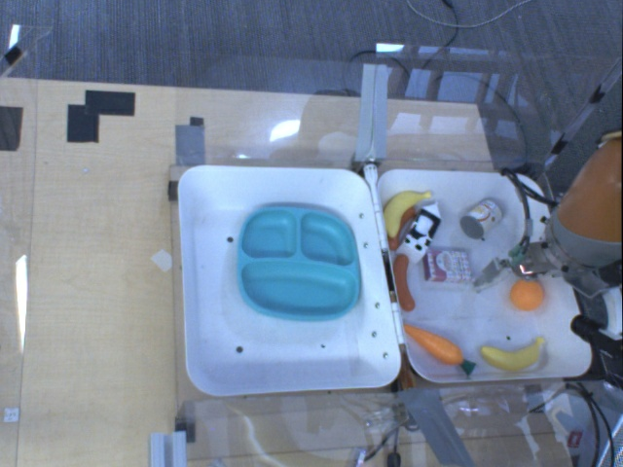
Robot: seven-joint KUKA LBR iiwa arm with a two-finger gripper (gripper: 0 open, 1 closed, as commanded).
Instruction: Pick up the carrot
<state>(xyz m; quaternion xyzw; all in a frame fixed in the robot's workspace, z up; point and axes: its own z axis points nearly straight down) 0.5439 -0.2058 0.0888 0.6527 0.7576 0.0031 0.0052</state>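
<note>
Carrot (434, 344) is the target, but the survey runs from the biggest things down. Widest of all is the wooden bench (88, 290), carrying two shallow white bins side by side. The left bin (209, 358) holds a blue divided plate (298, 263) near its middle, likely a drop-off place for sorted items. The right bin (584, 363) is the cluttered one, where the small objects are scattered loose as if tipped in for picking practice. The arm (589, 212) reaches in from the right, its orange band over that bin's right side. Its end effector (506, 267) hangs low just above the bin floor, beside an orange ball (527, 296) and a small pink carton (446, 265); whether it is open or closed cannot be told, and nothing is seen held in it. Smaller things follow: a yellow banana (404, 208) at the top left, another banana (512, 356) at the bottom, a sausage (402, 282) along the left wall, and a tin can (481, 217). The carrot lies flat at the bin's lower left, tip toward the dividing wall, well apart from the end effector, so my guess is the arm must travel down and leftward.
</note>
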